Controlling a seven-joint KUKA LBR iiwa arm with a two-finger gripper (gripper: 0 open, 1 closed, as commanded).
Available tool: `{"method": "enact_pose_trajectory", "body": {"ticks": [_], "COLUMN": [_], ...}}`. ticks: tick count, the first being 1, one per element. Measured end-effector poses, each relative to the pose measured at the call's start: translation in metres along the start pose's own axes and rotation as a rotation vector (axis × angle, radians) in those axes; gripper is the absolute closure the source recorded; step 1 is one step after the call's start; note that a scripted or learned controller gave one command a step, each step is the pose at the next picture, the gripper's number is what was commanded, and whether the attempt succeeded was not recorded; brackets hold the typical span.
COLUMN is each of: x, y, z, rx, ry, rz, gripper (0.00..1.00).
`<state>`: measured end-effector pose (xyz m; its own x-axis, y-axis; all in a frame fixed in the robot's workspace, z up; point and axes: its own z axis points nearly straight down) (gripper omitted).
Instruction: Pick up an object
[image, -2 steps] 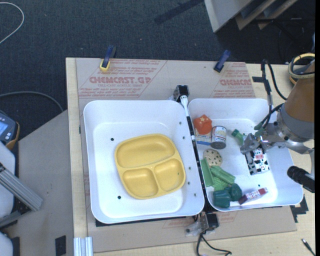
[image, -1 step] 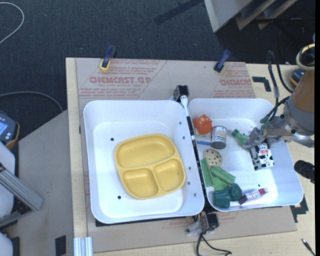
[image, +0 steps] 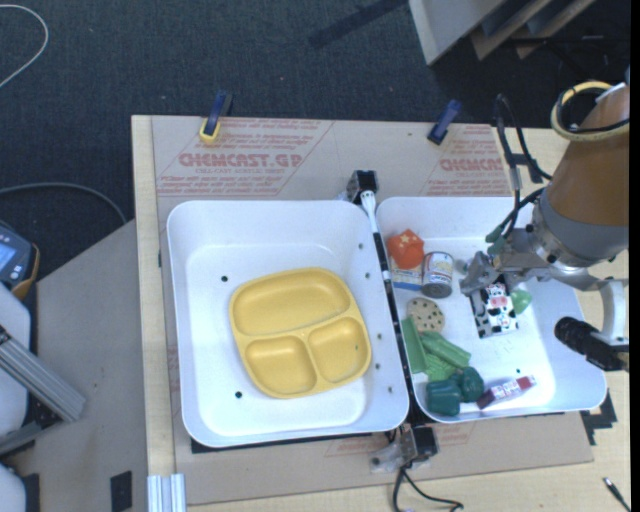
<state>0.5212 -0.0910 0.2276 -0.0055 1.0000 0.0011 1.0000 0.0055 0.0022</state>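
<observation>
i see open floor in the right bin (image: 560, 385) beside the marker (image: 508, 389); its left side is crowded by the can (image: 437, 272) and green pieces (image: 438, 352).

- The arm (image: 590, 170) is cut off by the right edge of the camera view, so its upper links cannot be seen.
- The gripper (image: 490, 285) sits over a small black-and-white object (image: 496, 310); its fingers are too small to make out.
- The right bin (image: 560, 395) is partly hidden under the arm.
</observation>
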Motion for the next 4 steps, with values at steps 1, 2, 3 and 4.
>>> {"method": "enact_pose_trajectory", "body": {"ticks": [1,2,3,4], "x": [0.049,0.093,0.126,0.116], "y": [0.004,0.018,0.015,0.023], "z": [-0.005,0.009,0.006,0.014], "rx": [-0.001,0.001,0.0,0.001], "ry": [0.0,-0.001,0.0,-0.003], "rz": [-0.001,0.0,0.001,0.007], "gripper": [1.0,1.0,1.0,1.0]}}
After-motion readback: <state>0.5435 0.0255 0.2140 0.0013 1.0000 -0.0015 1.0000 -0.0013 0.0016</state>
